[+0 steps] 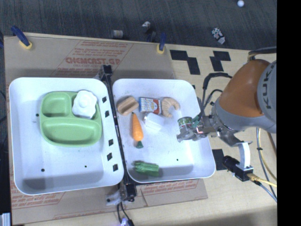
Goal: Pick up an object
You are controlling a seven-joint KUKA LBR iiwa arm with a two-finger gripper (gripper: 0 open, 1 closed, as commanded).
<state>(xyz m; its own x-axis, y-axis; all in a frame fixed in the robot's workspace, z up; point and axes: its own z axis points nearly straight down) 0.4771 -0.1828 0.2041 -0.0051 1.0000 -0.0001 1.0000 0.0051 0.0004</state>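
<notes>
Gripper over the right bin's near edge; no object held that I can confirm.

Whether my gripper is open or closed, I cannot tell. A small green-and-white can sits touching or just beside it; the clear cup and carrot lie further out. In my judgement the can is the nearest candidate: centre over it, descend squarely, and keep off the bin wall.

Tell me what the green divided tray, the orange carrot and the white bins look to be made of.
Green divided tray: probably moulded plastic, matte, with rounded compartment walls. Orange carrot with a green stem end: likely toy plastic, smooth and evenly coloured. Shallow white bins: seemingly thin formed plastic, slightly glossy, with rounded corners and soft shading.
</notes>
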